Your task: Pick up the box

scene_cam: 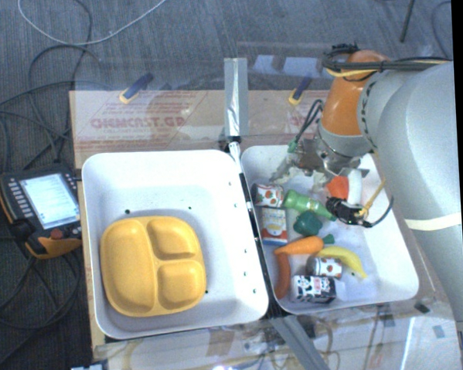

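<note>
Currently, status by item:
Gripper [317,166]: low over the right bin's far end; whether spread or pinched, cannot tell.
Box [274,223]: lying flat by the right bin [399,276] left wall, near the gripper, apart from it.
Neighbours: carrot [299,246], banana [345,259], just beside.
Left bin [94,226]: yellow tray [153,263].
Progress: nothing lifted; reach, grasp, raise remain.

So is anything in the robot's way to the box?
Nothing lies on the red-and-white box; its top is bare. The green bottle lies close beside it, between it and the gripper.
</note>
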Controlling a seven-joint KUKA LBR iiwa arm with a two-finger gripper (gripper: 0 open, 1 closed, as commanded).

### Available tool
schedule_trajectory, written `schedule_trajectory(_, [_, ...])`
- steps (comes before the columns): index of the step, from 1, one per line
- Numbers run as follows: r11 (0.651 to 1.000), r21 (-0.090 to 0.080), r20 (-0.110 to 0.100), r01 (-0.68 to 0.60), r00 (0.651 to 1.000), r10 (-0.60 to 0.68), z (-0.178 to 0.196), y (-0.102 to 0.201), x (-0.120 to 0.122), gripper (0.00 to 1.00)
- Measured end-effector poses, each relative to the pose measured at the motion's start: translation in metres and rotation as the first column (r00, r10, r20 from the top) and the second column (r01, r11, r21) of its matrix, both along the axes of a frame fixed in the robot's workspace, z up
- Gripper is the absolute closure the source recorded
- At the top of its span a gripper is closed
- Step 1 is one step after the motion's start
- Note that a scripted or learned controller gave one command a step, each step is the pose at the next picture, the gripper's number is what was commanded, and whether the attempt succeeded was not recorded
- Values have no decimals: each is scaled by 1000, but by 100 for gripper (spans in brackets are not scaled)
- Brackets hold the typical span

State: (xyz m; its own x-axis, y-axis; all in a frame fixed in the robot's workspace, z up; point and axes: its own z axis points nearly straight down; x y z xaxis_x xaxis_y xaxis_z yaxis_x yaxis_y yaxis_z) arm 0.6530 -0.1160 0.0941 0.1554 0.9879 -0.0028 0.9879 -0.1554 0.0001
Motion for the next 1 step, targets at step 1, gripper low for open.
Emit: schedule_trajectory(1, [993, -3, 14, -120, 993, 120, -3, -27, -51, 0])
